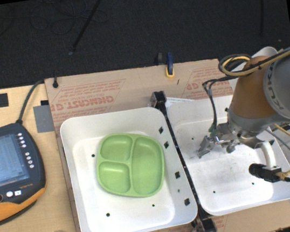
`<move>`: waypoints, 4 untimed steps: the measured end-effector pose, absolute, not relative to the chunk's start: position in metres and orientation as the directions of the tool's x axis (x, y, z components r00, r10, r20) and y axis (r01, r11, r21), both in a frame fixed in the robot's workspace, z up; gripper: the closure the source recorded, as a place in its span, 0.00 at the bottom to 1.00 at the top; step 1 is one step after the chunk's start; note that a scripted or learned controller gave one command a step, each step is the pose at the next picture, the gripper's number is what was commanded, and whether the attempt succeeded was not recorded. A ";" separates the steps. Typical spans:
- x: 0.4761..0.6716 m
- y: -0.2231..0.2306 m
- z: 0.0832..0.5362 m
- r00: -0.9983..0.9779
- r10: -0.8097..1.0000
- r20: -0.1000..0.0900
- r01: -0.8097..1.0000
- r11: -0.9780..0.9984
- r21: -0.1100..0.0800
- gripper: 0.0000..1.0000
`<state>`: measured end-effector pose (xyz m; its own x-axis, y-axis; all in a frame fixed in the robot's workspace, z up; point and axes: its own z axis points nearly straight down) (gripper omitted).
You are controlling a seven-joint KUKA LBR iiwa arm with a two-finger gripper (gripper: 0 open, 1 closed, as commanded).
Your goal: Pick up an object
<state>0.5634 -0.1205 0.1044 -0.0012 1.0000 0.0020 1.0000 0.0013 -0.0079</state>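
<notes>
Nearest the lens, my grey wrist hangs over the right bin (287, 186), where my gripper (208, 145) sits low with fingers spread and nothing between them, while the green divided plate (130, 164), the likely object to pick, lies flat across the divider in the left bin (89, 214)

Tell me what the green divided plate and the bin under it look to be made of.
Green plate: probably moulded plastic, with an even matte green colour, soft rounded dividers and three compartments formed in one piece. Left bin: likely thin white plastic, smooth with a slight sheen, rounded corners and a raised rim; coated metal can't be ruled out from this view.
</notes>
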 end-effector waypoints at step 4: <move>0.574 -0.121 0.216 0.000 1.000 0.000 1.000 0.000 0.003 1.00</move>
<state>0.5738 -0.1206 0.2164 -0.0002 1.0000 -0.0002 1.0000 0.0002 0.0033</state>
